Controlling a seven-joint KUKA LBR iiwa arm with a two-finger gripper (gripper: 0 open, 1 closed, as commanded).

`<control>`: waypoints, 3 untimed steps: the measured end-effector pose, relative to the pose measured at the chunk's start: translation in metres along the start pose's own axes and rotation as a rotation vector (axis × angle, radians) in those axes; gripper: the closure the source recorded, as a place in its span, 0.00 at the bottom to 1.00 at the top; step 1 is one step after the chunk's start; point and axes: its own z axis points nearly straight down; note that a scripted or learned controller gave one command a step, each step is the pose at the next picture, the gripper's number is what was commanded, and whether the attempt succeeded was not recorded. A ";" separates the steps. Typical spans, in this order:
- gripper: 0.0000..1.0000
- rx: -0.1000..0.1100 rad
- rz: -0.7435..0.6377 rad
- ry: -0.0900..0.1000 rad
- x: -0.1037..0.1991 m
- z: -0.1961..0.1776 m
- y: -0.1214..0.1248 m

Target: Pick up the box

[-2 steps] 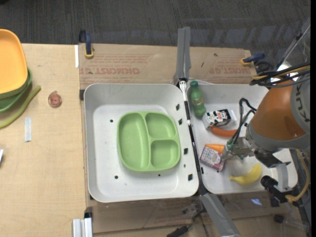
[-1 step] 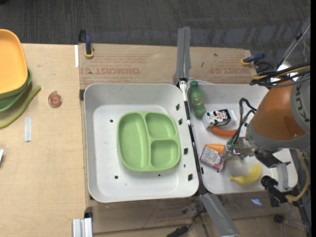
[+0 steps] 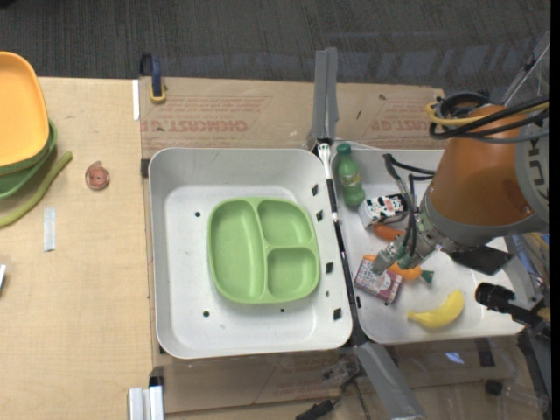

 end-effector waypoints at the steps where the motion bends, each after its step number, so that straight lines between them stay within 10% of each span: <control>1: 0.00 0.000 0.000 0.000 0.000 0.000 0.000; 3: 0.00 -0.002 0.254 -0.001 0.013 -0.001 0.009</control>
